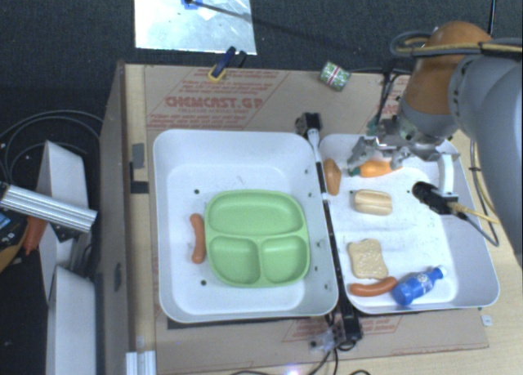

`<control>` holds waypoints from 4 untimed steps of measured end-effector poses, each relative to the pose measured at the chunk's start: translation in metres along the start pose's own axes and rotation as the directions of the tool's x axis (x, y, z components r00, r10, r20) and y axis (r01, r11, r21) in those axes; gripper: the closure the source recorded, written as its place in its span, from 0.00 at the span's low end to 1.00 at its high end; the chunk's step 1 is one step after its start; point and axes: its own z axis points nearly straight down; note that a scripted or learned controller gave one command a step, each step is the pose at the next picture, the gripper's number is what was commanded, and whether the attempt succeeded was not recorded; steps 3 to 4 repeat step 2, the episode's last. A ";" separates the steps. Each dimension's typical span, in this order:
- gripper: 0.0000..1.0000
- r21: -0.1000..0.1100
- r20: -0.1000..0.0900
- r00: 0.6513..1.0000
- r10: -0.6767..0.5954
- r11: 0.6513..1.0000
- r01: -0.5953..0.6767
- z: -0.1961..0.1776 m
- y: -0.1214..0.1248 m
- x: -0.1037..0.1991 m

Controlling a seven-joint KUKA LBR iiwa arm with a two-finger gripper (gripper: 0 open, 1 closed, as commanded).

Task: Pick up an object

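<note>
My gripper [380, 155] hangs low over the far part of the right bin [474, 263], its fingers spread apart. An orange carrot-like piece [377, 170] lies on the bin floor just under and between them, and I cannot tell whether they touch it. Close by in the same bin are a brown bread roll [331, 176] against the left wall and a pale bun [372, 201] just in front of the carrot. Nearer the front lie a toast slice [368, 257], a sausage [372, 287] and a small blue bottle [417, 283].
The left bin [176, 161] holds a green divided plate [257, 237] and a sausage [197, 238] to its left. A ridge where the two bins meet [321, 202] runs between them. A small green can [334, 75] and a clip [222, 64] lie on the cardboard behind the bins.
</note>
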 end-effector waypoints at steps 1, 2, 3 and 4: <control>0.00 0.003 0.002 1.000 0.003 1.000 -0.003 0.026 0.004 -0.009; 1.00 0.007 -0.001 1.000 0.001 1.000 -0.001 0.014 0.004 -0.009; 1.00 0.007 -0.001 1.000 0.001 1.000 -0.001 0.014 0.004 -0.009; 1.00 0.007 -0.001 1.000 0.001 1.000 -0.001 0.014 0.004 -0.009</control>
